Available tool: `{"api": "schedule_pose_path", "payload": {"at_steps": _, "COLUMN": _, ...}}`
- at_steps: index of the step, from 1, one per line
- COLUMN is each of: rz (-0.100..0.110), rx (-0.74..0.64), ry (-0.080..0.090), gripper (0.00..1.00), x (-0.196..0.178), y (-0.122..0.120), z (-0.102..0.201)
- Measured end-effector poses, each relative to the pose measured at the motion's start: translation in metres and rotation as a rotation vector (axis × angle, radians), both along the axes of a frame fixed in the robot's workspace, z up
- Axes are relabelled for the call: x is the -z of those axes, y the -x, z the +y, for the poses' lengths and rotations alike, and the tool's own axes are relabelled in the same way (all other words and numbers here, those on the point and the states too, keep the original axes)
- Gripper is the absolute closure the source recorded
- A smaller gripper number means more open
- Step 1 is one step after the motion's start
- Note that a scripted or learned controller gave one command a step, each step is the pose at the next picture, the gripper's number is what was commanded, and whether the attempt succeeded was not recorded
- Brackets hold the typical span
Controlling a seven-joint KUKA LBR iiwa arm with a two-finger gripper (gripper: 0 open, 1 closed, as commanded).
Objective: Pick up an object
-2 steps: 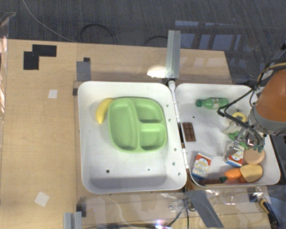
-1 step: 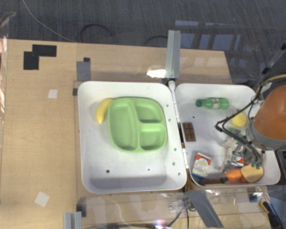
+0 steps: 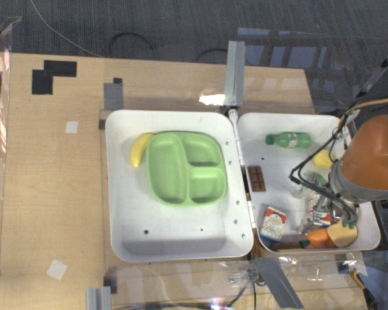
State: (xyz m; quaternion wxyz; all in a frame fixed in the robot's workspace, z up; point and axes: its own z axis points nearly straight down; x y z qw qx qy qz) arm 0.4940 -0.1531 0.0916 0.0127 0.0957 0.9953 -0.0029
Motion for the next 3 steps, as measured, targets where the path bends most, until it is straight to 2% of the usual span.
{"api": "schedule_pose_path", "payload": {"at_steps": 1, "rz": 0.000, "rx": -0.032, "ry": 0.001, "gripper": 0.00, "x": 0.000, "y": 0.000, "z": 0.002}}
{"api": "schedule_pose_path", "payload": {"at_steps": 2, "rz": -0.017, "rx": -0.037, "ry": 0.004, "gripper": 1.00, "x": -0.014, "y": -0.006, "z": 0.002}}
{"api": "schedule_pose_path", "payload": {"at_steps": 3, "rz": 0.007, "rx": -0.137, "ry": 0.001, "gripper": 1.00, "x": -0.117, "y": -0.058, "z": -0.046}}
